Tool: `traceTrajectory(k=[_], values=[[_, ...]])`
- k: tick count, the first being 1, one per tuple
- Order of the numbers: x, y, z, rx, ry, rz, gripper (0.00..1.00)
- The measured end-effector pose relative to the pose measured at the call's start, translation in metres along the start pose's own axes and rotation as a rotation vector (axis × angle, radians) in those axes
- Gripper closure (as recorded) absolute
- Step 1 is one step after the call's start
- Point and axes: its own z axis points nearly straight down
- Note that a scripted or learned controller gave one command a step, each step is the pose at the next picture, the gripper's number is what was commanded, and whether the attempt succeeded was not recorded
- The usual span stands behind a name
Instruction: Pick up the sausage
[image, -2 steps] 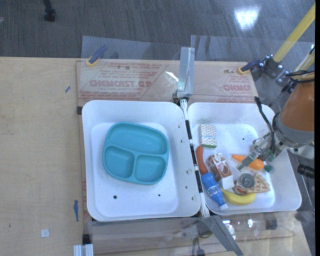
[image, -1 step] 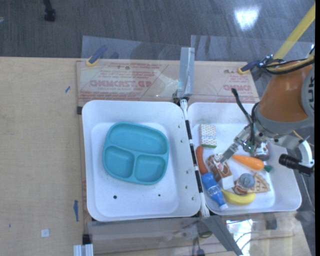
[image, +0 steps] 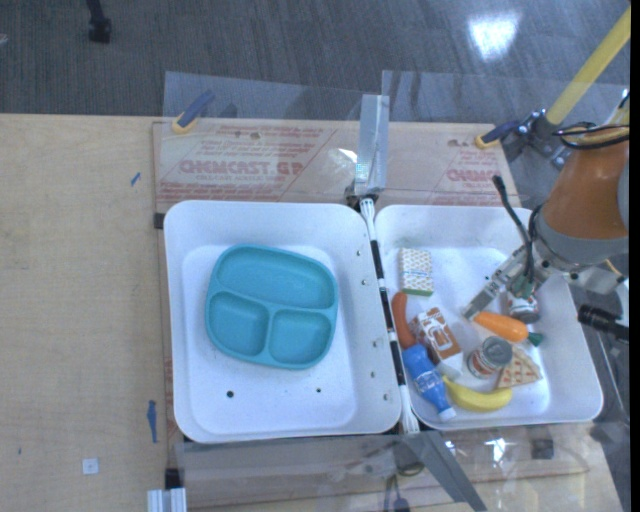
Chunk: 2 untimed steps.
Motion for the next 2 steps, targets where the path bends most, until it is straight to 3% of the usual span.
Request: traceTrajectory(k=[1,2], values=[[-0.047,-0.004,-0.054,-0.001,-0.001,-0.059,0.0],[0.008,0.012,-0.038,0.0,0.003,-0.114,0.0]])
